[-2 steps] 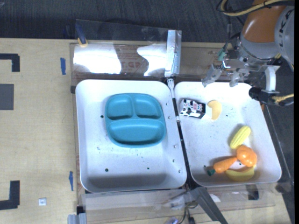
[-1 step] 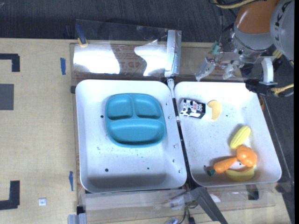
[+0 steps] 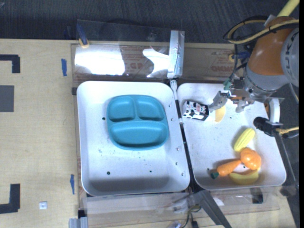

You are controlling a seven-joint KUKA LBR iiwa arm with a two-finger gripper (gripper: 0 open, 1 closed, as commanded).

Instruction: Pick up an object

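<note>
Spread apart and holding nothing, the gripper [image 3: 230, 102] hangs low over the far part of the right bin [image 3: 211, 141]. One grey finger [image 3: 220, 99] points left and the other [image 3: 241, 105] sits to its right, with bare white bin floor showing in the gap. The arm [image 3: 271, 56] comes in from the far right. Its orange band sits just above the wrist, and yellow and black cables loop over it on the far side.

Nearest in the right bin, a yellow toy [image 3: 245, 177] lies by the near wall. An orange carrot [image 3: 227, 167] with a green tip lies across it, pointing left. A round orange piece [image 3: 251, 159] touches the carrot's right end. A little farther off, a yellow corn cob [image 3: 244, 138] lies tilted, apart from that cluster. Farther still, a pale yellow piece [image 3: 219, 114] rests on the bin floor just near of the left finger; whether the two touch cannot be told. Left of it, close to the bin's left wall, lies a black-and-white cow-patterned item [image 3: 195, 110].

In the left bin [image 3: 90, 141] a blue divided plate [image 3: 137, 121] lies flat toward the far half. Beyond both bins, a clear plastic sheet [image 3: 123, 56] lies on the bench.
</note>
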